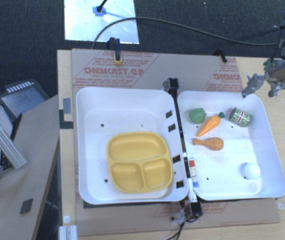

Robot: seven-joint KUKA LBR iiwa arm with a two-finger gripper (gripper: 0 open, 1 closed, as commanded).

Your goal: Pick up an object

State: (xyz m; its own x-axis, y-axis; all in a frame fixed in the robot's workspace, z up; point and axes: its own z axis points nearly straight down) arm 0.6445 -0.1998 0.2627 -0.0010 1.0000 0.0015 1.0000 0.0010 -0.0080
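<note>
- A small white ball sits nearest of all the loose things, in the near right part of the right bin, close to the bin's right wall and well apart from the rest.
- A yellow tray with three compartments lies flat in the near middle of the left bin; one long compartment runs along its far side and two smaller ones sit side by side on its near side.
- A tan drumstick-shaped toy lies on its side near the middle of the right bin, its thin end pointing left.
- Just beyond it, an orange carrot lies at a slant, its tip toward the near left and its green top toward the far right; it is near the drumstick but a small gap shows between them.
- A green round toy rests just left of the carrot's far end, close to the bin's left wall.
- A small can with a green, red and white label lies tipped on its side to the right of the carrot's top, in the far right part of the right bin.
- The gripper hangs past the far right corner of the right bin, above the bench rather than over the toys; its two fingers are spread apart with nothing between them.
- A yellow clamp grips the far edge of the board under the bins, beyond the left bin.
</note>
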